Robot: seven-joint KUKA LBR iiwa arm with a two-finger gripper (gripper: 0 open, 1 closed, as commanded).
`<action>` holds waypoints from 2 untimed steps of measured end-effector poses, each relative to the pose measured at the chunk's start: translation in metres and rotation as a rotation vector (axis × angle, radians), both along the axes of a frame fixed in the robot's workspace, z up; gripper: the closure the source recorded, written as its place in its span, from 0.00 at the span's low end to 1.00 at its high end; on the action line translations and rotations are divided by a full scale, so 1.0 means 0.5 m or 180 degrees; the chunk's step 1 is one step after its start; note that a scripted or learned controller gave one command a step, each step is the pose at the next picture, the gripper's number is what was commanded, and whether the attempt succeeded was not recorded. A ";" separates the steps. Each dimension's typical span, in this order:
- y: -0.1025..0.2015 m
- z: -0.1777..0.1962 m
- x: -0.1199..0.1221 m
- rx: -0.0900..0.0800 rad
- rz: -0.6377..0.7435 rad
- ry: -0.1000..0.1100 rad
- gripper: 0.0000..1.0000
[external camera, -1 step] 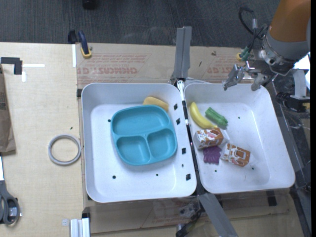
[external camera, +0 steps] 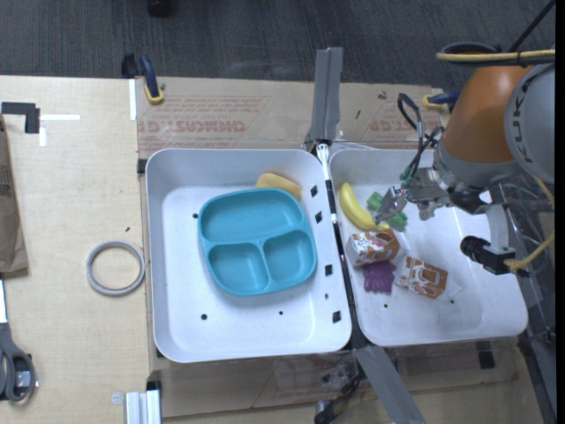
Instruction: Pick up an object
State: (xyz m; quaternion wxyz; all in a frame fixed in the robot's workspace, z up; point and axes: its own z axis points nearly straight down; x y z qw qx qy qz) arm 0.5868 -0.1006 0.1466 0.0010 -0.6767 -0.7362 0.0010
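Note:
The right bin (external camera: 481, 312) holds a yellow banana (external camera: 352, 207), a small green object (external camera: 396, 220), a brown and white packet (external camera: 372, 247), a purple object (external camera: 379, 277) and a red and white carton (external camera: 422, 278). My gripper (external camera: 393, 203) is low over the bin's back left part, right at the green object and just right of the banana. The gripper's dark body covers part of the green object, and I cannot tell whether it touches it. The grey arm with its orange band (external camera: 485, 113) reaches in from the right.
The left bin (external camera: 161, 272) holds a blue divided tray (external camera: 256, 241) with a yellow object (external camera: 279, 183) behind it. On the bench to the left lie a grey tape ring (external camera: 116, 267) and scissors (external camera: 13, 369). A grey divider post (external camera: 327, 95) stands between the bins.

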 end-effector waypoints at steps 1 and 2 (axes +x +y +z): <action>0.004 -0.111 0.035 0.0000 0.0094 -0.0003 0.00; -0.001 -0.093 0.035 -0.0001 0.0073 -0.0001 1.00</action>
